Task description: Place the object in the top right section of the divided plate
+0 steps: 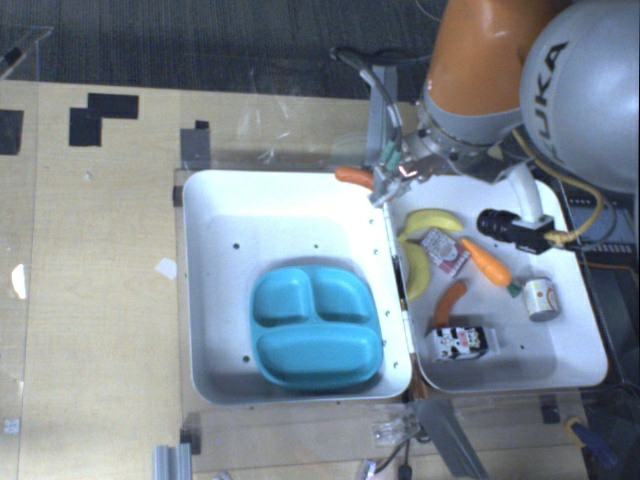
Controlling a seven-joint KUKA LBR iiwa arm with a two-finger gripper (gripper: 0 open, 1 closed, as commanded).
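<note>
While the plate (316, 326) lay empty in the left bin (215, 268), its top right section was seen down-left of the gripper (385, 180), where a small orange object (353, 176) was held crosswise at the bin's far rim.

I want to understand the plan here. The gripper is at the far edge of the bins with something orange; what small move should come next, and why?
Probably carry toward the blue divided plate. The gripper sits at the left bin's far rim, an orange object at its tip, whether gripped I cannot tell. The plate's top right section lies nearer the camera.
</note>
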